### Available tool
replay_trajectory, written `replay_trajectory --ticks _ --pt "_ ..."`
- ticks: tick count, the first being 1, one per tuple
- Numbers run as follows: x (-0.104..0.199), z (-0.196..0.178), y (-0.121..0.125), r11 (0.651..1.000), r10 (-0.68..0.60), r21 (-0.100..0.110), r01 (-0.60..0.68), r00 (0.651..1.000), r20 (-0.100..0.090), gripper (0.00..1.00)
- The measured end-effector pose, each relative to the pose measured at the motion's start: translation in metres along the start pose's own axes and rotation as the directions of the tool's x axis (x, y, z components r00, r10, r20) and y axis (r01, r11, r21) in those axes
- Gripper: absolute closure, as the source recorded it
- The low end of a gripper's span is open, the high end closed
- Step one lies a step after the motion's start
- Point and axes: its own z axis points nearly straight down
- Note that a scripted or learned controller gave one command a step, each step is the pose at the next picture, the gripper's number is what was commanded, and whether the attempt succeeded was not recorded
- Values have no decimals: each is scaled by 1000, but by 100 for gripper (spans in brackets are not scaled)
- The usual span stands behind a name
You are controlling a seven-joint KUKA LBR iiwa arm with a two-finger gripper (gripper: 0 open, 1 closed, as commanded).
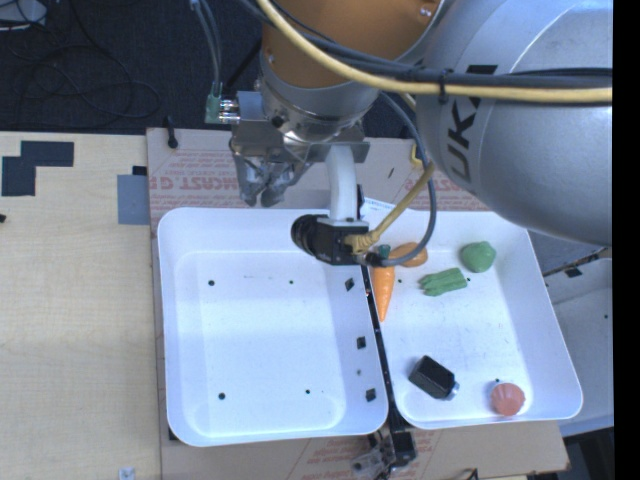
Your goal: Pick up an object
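My gripper (265,186) hangs under the big grey and orange wrist, over the back rim of the left bin (180,268), and I see nothing in it. The objects lie in the right bin (545,298). An orange carrot (383,290) rests against the divider, with a flat orange piece (410,255) just behind it. To their right are a long green piece (443,282) and a round green one (478,256). Near the front lie a black block (433,377) and a pinkish-red round piece (507,398).
A white post with a black unit (320,238) and a yellow cable hangs from the wrist over the divider between the bins. The arm's bulk covers the upper right. Cardboard (190,173) lies under the bins, and a wooden benchtop (70,298) is on the left.
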Motion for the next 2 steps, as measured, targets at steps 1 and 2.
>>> replay_trajectory --ticks 1,2 --pt "-2 -107 -3 1000 1 -8 -1 1000 -3 100" --pt "-1 -100 35 1000 3 0 -3 1000 1 100"
